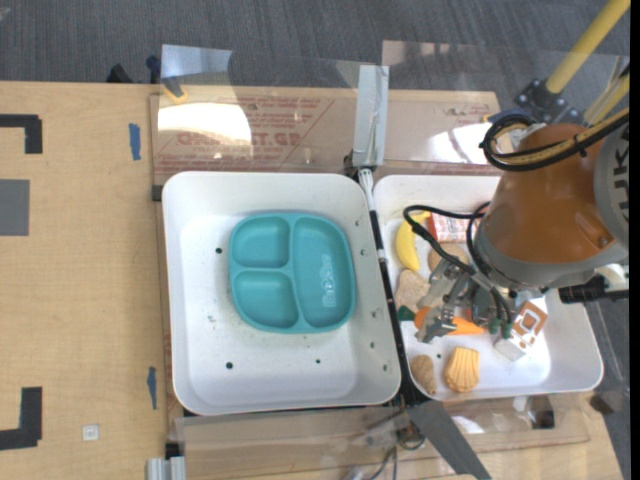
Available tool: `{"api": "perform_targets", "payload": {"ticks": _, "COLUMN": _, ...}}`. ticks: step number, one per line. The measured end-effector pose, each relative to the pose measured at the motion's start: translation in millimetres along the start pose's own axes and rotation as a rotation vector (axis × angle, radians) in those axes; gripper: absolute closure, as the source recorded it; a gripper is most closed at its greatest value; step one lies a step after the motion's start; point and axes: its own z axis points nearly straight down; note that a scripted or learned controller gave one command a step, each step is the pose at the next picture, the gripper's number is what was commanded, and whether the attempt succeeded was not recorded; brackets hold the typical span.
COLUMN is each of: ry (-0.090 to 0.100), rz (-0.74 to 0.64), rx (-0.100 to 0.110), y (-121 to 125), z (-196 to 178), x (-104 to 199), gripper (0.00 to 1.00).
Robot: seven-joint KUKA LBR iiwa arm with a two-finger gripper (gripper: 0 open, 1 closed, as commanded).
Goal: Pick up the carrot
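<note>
Carrot (438, 319) is lying in the right bin (575, 368), directly under the gripper (447, 306), whose fingers are standing narrowly apart astride it. Whether they are gripping it, I cannot tell. Banana (407, 247) is lying up-left of the gripper.

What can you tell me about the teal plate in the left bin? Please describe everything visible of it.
The teal plate is a rounded, smooth tray that looks like plastic or silicone. Raised ridges divide it into three compartments: two smaller ones on the view's left, stacked one above the other, and one long one on the right. It lies flat, right side up, near the middle of the left bin, resting on the white floor. Nothing lies in its compartments, and nothing else touches it. It is apart from the bin's walls.
</note>
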Motion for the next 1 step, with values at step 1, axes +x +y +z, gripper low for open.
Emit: {"api": "perform_targets", "payload": {"ticks": 1, "ry": 0.007, "rz": -0.313, "rx": 0.001, "y": 19.5, "z": 2.4, "x": 8.9, "gripper": 1.00}}
